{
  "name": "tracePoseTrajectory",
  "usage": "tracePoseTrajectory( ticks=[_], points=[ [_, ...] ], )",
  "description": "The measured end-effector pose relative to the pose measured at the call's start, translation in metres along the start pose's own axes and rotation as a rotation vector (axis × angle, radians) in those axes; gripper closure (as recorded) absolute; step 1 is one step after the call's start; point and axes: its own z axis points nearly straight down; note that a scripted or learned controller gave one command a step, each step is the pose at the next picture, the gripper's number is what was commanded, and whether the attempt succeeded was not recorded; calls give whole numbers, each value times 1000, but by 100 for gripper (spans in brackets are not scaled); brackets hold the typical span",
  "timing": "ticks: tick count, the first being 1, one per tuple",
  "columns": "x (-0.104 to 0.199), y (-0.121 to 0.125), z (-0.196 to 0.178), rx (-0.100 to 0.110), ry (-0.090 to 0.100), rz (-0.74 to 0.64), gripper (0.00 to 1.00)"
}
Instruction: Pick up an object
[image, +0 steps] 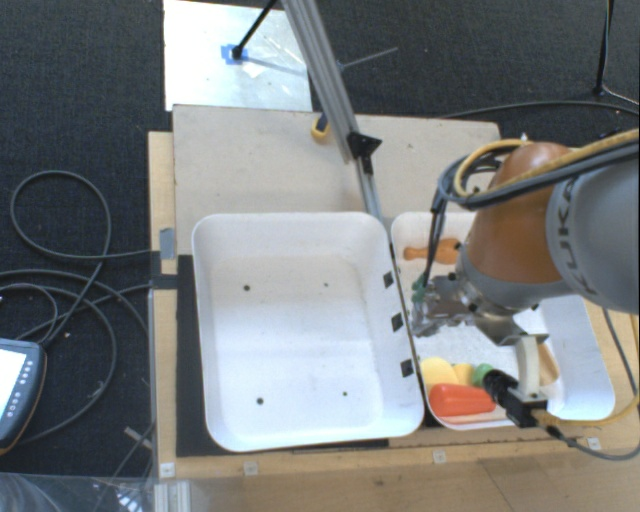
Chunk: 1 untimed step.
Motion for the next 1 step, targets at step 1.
tracePoseTrajectory(
  ticks=[1],
  points=[
    [56,-3,6,3,0,-1,100]
  ],
)
